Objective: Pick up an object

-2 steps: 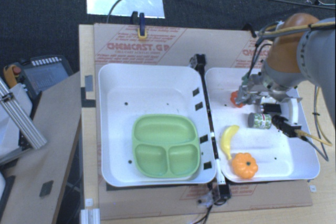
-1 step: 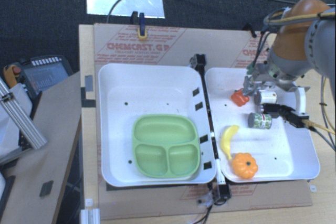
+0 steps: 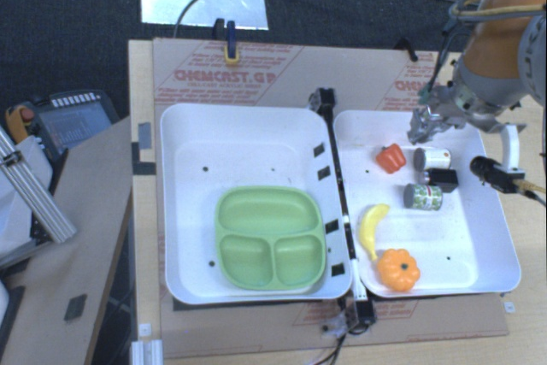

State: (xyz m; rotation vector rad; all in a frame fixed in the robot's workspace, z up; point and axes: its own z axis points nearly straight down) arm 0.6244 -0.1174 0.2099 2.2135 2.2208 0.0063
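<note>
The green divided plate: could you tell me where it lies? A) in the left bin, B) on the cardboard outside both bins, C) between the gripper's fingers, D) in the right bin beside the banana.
A: the green divided plate lies flat in the left bin, while the banana and the gripper are over in the right bin.

green tray (image 3: 270, 237), pumpkin (image 3: 398, 268), banana (image 3: 373, 227)

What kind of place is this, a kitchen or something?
Probably a robot lab, not a kitchen: an arm reaches over two white bins of toy food, like a plastic banana, with a control pendant nearby.
</note>
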